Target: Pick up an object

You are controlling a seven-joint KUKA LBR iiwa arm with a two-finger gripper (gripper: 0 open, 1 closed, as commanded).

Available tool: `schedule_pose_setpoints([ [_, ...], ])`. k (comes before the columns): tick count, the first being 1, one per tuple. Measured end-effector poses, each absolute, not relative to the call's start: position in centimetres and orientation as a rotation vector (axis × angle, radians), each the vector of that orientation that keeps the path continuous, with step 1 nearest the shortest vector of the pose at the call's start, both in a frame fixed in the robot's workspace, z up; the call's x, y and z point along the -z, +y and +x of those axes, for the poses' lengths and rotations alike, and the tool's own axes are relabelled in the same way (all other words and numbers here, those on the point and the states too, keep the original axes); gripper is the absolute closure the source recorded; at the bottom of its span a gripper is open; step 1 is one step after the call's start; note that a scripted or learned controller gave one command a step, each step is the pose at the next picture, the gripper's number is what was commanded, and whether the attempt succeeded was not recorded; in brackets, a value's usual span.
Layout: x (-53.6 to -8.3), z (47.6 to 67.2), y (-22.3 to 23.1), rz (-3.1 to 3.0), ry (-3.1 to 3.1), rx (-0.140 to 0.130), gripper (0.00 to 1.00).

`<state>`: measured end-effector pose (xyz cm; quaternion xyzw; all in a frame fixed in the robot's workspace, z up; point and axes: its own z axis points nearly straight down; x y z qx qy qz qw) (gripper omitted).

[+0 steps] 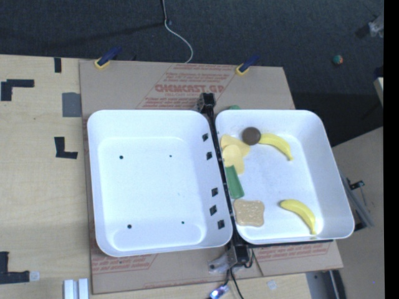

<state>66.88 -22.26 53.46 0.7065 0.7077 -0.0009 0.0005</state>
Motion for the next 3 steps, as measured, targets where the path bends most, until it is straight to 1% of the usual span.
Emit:
schedule_pose_setpoints([
  [3,-53.46,66.89,-22.25,2.219,2.223,0.003,1.0],
])
